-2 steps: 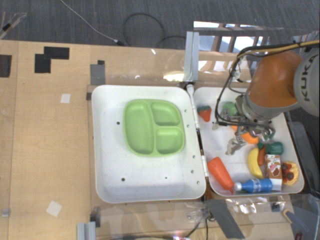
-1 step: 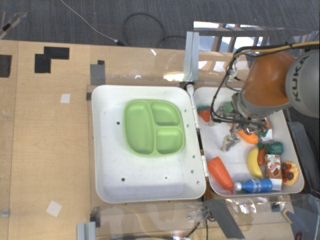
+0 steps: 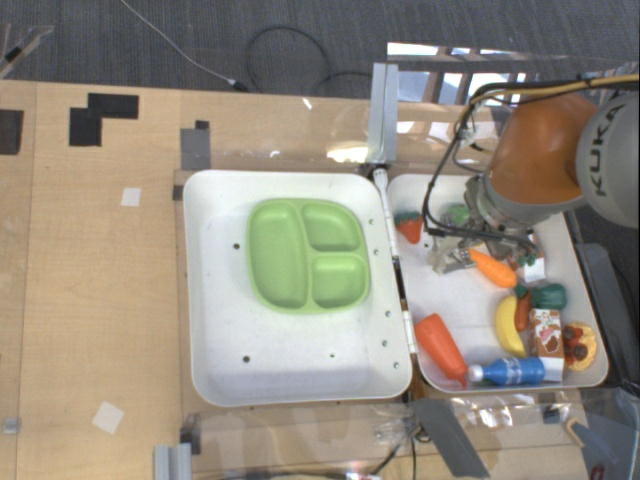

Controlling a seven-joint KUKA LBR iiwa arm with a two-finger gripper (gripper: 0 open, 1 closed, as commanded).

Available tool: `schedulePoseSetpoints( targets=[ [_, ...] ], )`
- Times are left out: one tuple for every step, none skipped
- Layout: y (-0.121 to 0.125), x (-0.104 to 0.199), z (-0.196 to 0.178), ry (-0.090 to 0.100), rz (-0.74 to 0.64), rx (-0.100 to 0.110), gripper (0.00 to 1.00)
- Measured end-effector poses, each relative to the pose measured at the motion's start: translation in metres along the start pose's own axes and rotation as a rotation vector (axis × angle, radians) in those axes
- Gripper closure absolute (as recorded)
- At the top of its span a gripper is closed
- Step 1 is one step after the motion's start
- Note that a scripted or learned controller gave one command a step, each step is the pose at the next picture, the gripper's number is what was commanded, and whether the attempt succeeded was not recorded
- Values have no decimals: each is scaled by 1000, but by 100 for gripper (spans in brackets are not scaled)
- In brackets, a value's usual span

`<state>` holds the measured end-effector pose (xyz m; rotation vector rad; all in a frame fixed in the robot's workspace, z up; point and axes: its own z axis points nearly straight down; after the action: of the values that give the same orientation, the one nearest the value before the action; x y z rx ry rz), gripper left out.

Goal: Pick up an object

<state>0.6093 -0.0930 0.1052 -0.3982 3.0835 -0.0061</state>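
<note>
Two shallow white bins sit side by side on the wooden worktop (image 3: 90, 298). The left bin (image 3: 215, 368) holds a green divided plate (image 3: 305, 253) lying flat near its middle. The right bin (image 3: 445, 313) holds a scatter of toy food: a large orange carrot (image 3: 441, 346) beside the left wall, a blue and white bottle (image 3: 517, 372) lying along the near edge, a yellow banana (image 3: 509, 326) just above it, a small carton (image 3: 546, 331) to the banana's right, a dark green piece (image 3: 547, 295), and a small red-orange piece (image 3: 410, 230) near the far left corner. The arm (image 3: 540, 153) hangs over the far half of this bin, and its gripper (image 3: 470, 253) sits low among the items, just beside a smaller orange carrot (image 3: 493, 268). Whether the gripper is released or clenched cannot be told from this angle.
</note>
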Motion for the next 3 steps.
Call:
schedulePoseSetpoints(
  targets=[
    [10,-51,-170,7,38,-1,100],
    [10,-49,-163,19,40,-5,0],
    [-14,-13,11,19,35,-5,0]
  ],
)
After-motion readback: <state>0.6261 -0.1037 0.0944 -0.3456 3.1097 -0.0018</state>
